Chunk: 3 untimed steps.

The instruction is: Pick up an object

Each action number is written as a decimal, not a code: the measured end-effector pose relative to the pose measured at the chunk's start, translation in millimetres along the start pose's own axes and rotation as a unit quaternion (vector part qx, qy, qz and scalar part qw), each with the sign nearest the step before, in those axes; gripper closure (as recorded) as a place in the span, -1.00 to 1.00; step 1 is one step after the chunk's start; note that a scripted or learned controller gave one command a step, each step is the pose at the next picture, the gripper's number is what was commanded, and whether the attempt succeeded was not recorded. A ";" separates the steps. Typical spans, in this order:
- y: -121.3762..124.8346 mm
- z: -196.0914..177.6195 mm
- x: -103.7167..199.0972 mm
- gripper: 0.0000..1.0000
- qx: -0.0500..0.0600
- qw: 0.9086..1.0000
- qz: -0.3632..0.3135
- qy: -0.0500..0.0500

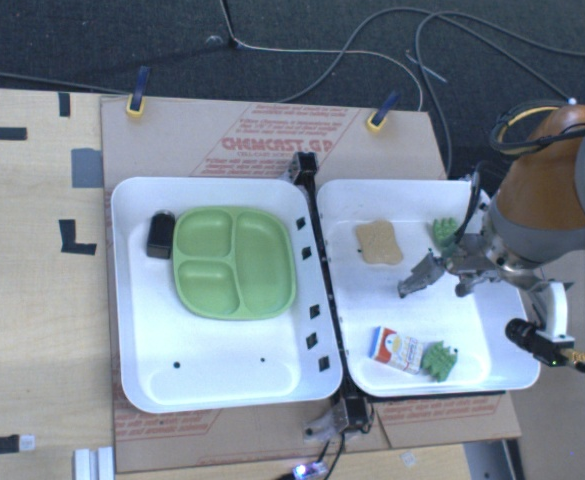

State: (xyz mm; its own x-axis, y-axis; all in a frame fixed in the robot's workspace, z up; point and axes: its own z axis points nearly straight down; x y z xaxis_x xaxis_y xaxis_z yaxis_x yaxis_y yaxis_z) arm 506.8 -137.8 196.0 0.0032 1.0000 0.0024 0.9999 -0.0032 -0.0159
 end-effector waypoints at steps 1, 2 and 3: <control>3.1 -7.3 0.5 -1.00 -0.007 1.000 -0.002 -0.001; 7.7 49.0 10.2 -1.00 -0.005 1.000 -0.002 -0.001; 3.8 110.1 7.2 -1.00 -0.006 1.000 -0.002 -0.001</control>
State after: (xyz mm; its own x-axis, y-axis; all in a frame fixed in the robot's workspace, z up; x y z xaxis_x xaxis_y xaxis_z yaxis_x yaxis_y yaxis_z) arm 508.9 -130.4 85.9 -0.0006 1.0000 0.0004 1.0000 0.0006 -0.0030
